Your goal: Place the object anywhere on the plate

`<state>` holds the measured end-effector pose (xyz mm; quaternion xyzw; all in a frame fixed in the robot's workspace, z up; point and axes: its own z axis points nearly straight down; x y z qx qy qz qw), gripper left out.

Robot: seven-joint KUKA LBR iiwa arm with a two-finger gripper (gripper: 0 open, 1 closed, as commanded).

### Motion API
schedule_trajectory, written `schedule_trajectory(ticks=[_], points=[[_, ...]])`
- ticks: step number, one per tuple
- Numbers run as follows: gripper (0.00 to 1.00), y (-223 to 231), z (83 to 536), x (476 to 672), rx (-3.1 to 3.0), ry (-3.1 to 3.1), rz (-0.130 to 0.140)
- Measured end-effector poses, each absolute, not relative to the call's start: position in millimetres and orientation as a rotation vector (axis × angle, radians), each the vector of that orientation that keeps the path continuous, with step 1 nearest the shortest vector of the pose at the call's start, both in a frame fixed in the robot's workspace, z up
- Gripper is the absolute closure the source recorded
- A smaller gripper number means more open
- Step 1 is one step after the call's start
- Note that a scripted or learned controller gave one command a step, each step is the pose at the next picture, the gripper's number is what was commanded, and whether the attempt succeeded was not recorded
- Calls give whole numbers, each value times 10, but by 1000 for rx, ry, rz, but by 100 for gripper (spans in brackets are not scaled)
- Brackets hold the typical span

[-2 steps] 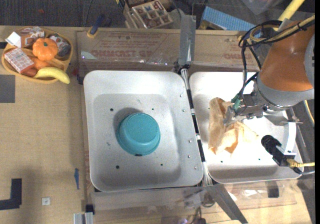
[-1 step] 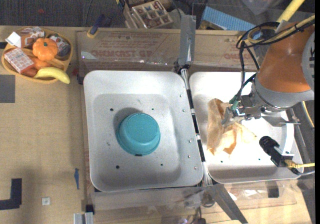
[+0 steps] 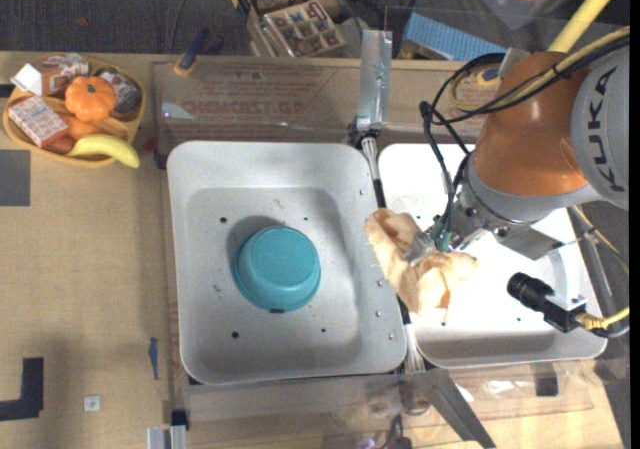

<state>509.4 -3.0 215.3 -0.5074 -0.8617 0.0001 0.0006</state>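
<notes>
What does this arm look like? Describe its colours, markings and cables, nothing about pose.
The arm has a grey body bearing dark "KUKA" lettering, with a broad, rounded orange band above the wrist. Black cables loop beside the band down toward the gripper, which is small, dark and metallic. A yellow strut crosses behind the arm at upper right.

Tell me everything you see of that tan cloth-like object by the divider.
The tan object looks like soft, crumpled cloth, pale beige with orange-tinted folds. It lies limp, draped across the rim between the left bin and right bin, mostly on the right side. The end effector sits at its upper edge; a grip cannot be confirmed.
</notes>
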Motion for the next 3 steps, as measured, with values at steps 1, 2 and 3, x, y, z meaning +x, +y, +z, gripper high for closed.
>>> schedule_trajectory(ticks=[1,2,3], points=[[100,443,2092,5140,-1027,-2968,0],[100,1038,2184,5147,-421,-3119,-4],[100,1541,2236,5116,-4,-3148,-5]])
